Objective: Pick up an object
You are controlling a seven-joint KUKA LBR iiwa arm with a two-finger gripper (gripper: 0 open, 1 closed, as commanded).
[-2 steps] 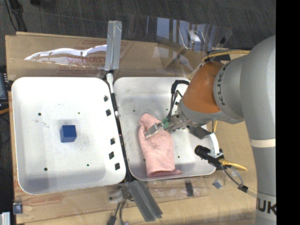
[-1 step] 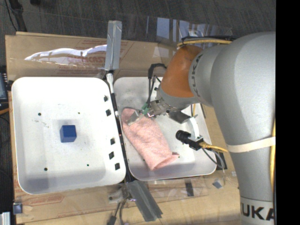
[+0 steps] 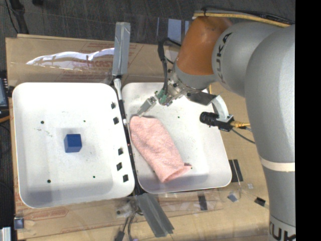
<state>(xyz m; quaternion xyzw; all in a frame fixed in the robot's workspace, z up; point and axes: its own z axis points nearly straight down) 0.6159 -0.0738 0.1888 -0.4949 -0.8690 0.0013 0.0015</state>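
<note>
Left bin (image 3: 20, 99): shallow, white, walled to keep loose items inside reach. Holds one blue cube (image 3: 73, 142) near the centre, flat on the floor, apart from every wall. Rigid and square-sided, so likely an easy grasp, but well apart from the tool, at 8 o'clock from it.

Shared rims between the bins: pressed side by side, with small black clips (image 3: 120, 134) along the joint, probably to stop either bin from sliding.

Right bin (image 3: 218, 157): holds a pink cloth (image 3: 156, 150), folded or rolled into a long pad. Laid on a slant from 11 o'clock to 5 o'clock across the left half of the floor, with the 11 o'clock end close to the left wall.

Gripper (image 3: 145, 107): tilted down toward 8 o'clock, at the 11 o'clock corner of the right bin, just beside the upper end of the cloth. Contact with the fabric: cannot be told. Jaw state: cannot be told from this angle. Nothing visibly gripped.

Arm (image 3: 261, 64): reaches in from 3 o'clock, orange band (image 3: 200, 44) above the wrist, bent low over the right bin. Judged aim: the cloth end, being the nearest item.

Task status: judged not yet done. Expect soft fabric to bunch or slip; pinch a fold, not a flat face.
</note>
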